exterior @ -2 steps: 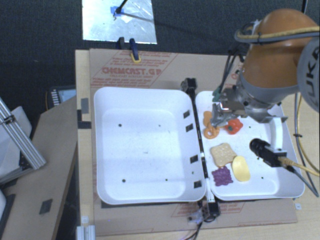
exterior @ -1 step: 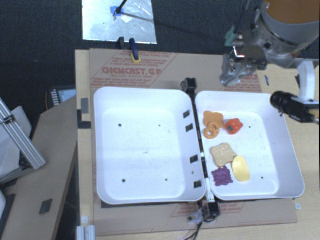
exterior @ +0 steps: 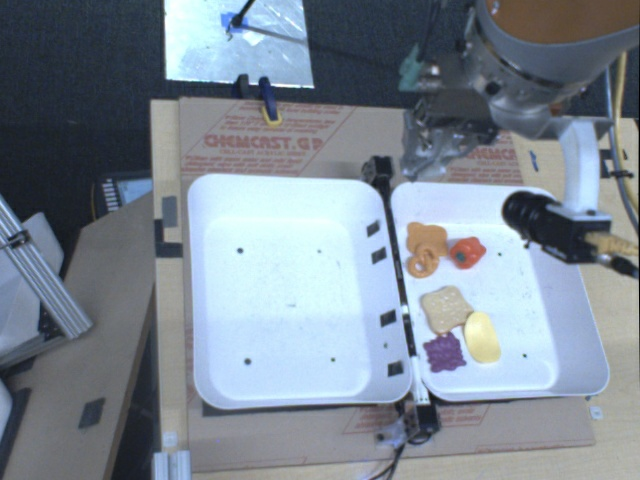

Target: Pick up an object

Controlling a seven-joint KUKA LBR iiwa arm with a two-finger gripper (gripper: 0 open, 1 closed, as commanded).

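**Approach stage: gripper above the far rim, nothing picked yet**

My gripper (exterior: 437, 153) hung above the far edge of the right bin (exterior: 575, 368), near the divider between the two bins. From this angle the metal parts at my tip blurred together, so I could not tell how far apart they stood. Nothing showed between them, and I judged that I carried nothing.

All candidate objects lay in the right bin, toward its left side:

- an orange pretzel-shaped piece (exterior: 425, 244), nearest my gripper;
- a red pepper (exterior: 467, 252), just beside the pretzel piece;
- a tan cracker (exterior: 445, 308), nearer the middle;
- a yellow lemon-shaped piece (exterior: 482, 337), touching or almost touching the cracker;
- a purple bunch of grapes (exterior: 445, 352), just below the cracker.

The left bin (exterior: 285, 288) was not my concern.

I judged the task to be in its approach step, before any descent. The next move called for choosing one object, centring over it, and lowering. The cracker, lemon piece and grapes lay crowded, so the pepper or pretzel piece offered a cleaner approach.
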